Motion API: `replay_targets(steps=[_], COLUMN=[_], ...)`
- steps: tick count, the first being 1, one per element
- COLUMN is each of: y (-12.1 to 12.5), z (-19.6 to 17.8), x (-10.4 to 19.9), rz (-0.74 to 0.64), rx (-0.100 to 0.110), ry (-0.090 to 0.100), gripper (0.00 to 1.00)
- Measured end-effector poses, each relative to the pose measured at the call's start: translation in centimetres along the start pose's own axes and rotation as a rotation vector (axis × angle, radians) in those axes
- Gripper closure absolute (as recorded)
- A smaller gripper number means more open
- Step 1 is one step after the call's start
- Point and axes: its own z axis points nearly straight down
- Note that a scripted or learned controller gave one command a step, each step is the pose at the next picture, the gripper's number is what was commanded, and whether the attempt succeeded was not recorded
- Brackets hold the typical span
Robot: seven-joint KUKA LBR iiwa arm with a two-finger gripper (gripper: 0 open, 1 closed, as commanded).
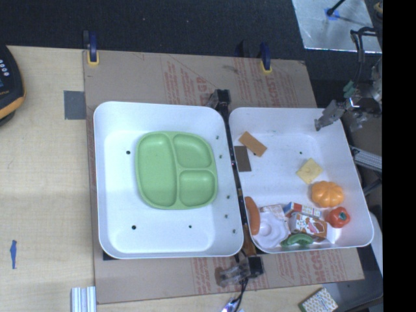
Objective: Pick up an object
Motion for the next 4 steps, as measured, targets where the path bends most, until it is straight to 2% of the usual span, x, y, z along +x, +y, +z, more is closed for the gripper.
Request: replay_targets(steps=[1, 2, 3, 4], y=[-5.2, -4.7, -4.7, -9.0], z=[15.4, 13.4, 13.5, 14.4], x=[0.0, -0.2, -0.2, 0.0], rz=[0.001, -0.001, -0.002, -0.001], rx=[0.013, 0.001, 0.001, 0.004], ry=[0.004, 0.0, -0.001, 0.002], gripper=[0.0, 1.0, 0.0, 0.0])
